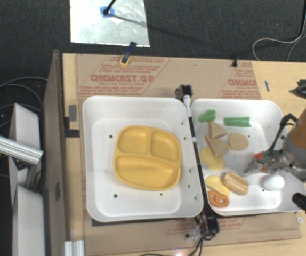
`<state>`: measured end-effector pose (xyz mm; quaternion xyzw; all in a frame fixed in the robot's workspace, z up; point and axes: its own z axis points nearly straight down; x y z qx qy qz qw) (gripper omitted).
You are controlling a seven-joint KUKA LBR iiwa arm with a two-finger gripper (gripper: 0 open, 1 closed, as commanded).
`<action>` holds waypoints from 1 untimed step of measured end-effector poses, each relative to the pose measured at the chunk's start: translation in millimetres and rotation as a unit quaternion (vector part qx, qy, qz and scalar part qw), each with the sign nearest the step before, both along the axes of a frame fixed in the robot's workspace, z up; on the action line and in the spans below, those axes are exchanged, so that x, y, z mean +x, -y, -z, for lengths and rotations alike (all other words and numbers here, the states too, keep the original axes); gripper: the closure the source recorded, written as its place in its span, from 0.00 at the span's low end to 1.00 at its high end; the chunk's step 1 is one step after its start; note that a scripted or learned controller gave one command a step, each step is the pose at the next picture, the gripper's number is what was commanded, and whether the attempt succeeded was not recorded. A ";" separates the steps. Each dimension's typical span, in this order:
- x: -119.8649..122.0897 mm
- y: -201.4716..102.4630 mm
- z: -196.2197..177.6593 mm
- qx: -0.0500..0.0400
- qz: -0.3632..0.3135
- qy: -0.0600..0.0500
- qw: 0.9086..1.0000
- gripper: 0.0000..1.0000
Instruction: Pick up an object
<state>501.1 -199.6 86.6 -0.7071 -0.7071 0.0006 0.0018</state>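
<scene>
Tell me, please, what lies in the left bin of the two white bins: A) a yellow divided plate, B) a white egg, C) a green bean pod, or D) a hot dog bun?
A: the yellow divided plate sits alone in the left bin, while the white egg, the green pod and the bun all lie in the right bin.

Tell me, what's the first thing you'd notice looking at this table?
The big yellow divided plate sits alone in the left bin. The right bin is crowded with toy food: a white egg near the front, a green bean-like piece at the back. The end effector reaches in from the right, just above the egg.
</scene>
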 end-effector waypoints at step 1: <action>38.2 3.8 1.6 -0.002 -0.003 0.004 1.000 0.00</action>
